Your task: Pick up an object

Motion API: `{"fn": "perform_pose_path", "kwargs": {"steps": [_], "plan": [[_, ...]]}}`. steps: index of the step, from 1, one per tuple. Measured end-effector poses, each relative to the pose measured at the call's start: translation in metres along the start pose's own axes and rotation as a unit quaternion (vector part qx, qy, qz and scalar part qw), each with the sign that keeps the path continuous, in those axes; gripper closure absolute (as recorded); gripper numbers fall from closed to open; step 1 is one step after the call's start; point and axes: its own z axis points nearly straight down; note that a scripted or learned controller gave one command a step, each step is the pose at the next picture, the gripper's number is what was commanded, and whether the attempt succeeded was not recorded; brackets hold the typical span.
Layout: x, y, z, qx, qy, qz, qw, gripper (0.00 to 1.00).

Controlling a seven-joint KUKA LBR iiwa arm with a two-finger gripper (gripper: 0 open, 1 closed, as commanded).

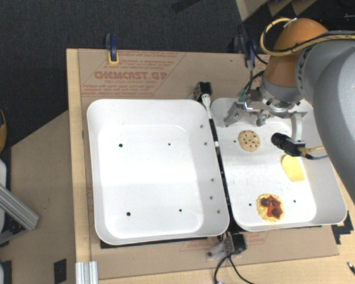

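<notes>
The two-finger gripper (245,119) hangs over the far end of the right-hand shallow white plastic bin (319,215). Its grey metal fingers (232,116) stand spread apart with nothing between them. Behind it the grey arm (337,93), with its orange band above the wrist, reaches in from the right.

Just beside the gripper, on its near side, a round tan biscuit dotted with dark chips (249,140) lies flat on the bin floor; from this slant I cannot tell whether the fingertips touch it. Farther toward the near right lies a pale yellow wedge-shaped block (293,168), apart from the biscuit. Nearer still, by the front wall of the same bin, sits a small round yellow disc with red and dark topping, like a toy pizza (270,206), well apart from the gripper.

The left-hand shallow white plastic bin (100,158) touches the right one along a shared edge and shows a few small dark dots on its floor. A black clip (202,90) sits at the far end of that shared edge. Both bins rest on a brown board with red lettering (130,70), held at its far edge by a blue and yellow clamp (112,46).
</notes>
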Motion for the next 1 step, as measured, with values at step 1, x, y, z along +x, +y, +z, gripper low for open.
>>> {"fn": "perform_pose_path", "kwargs": {"steps": [1], "plan": [[0.0583, 0.0020, -0.1783, -0.005, 0.000, 0.000, 1.0000, 0.00]]}}
